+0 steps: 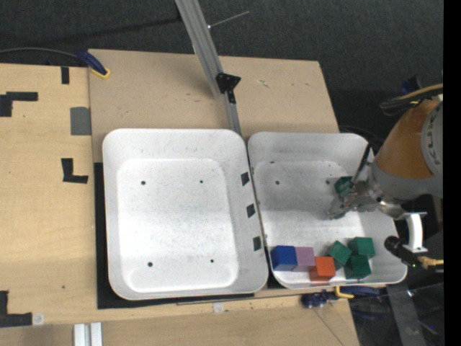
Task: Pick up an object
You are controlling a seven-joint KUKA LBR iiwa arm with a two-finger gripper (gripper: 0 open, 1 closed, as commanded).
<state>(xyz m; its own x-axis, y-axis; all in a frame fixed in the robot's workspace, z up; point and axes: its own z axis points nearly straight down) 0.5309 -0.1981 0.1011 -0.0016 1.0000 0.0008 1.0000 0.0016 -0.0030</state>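
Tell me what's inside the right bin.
Along the right bin's near edge sit a blue block, a lilac block, an orange block and three green blocks. The claw reaches in by a small green piece; the floor beneath the arm is covered.

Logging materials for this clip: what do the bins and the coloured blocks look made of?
Left bin and right bin: probably moulded plastic, white, slightly glossy, with rounded rims. Blue block and orange block: matte, sharp-edged cubes, maybe painted wood or foam; unclear.
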